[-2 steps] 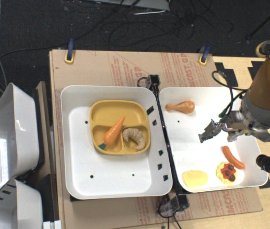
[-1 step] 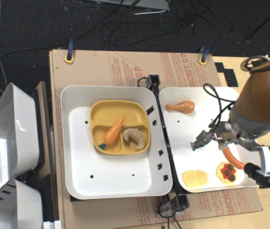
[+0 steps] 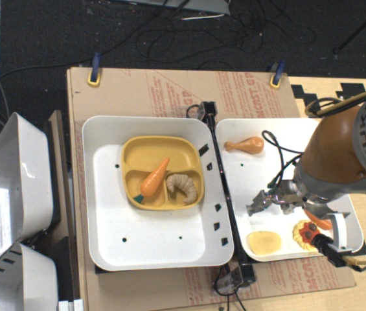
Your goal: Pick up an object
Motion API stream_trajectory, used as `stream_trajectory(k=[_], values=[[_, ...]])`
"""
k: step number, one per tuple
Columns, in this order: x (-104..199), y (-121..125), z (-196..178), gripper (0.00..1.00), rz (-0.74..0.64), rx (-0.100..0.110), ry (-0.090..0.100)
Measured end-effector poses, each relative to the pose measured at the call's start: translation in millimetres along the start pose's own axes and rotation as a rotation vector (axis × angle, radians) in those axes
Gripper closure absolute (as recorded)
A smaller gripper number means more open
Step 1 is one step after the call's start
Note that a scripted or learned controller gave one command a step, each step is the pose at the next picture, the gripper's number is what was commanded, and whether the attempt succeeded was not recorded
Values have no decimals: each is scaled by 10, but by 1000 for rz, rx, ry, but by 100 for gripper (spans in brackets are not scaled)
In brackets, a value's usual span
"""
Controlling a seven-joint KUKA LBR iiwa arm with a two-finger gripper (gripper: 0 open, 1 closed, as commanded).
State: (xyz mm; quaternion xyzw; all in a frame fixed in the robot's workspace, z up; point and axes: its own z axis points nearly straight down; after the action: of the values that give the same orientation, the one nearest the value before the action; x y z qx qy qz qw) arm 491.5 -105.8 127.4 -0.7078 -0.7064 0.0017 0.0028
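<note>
Camera view: chicken leg [image 3: 245, 146], yellow disc [image 3: 263, 241] flank the tool [image 3: 258, 205].

Cardboard-topped bench [image 3: 170, 86] with 2 shallow white bins side by side, left bin [image 3: 105, 238], right bin [image 3: 286, 129].

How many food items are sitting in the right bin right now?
3 visible: a drumstick near the far edge, a pale round piece near the front edge, and an orange-red item at the front right, partly covered by the arm. More may be hidden beneath it.
</note>
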Motion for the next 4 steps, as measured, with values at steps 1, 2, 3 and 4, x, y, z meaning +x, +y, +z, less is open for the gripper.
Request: stream_trajectory(k=[1, 2, 3, 4], values=[[5, -6, 375, 0, 0, -1, 0], [7, 0, 256, 100, 2, -4, 0], [31, 0, -165, 100, -4, -9, -2], [128, -33, -665, 100, -5, -10, -2]])
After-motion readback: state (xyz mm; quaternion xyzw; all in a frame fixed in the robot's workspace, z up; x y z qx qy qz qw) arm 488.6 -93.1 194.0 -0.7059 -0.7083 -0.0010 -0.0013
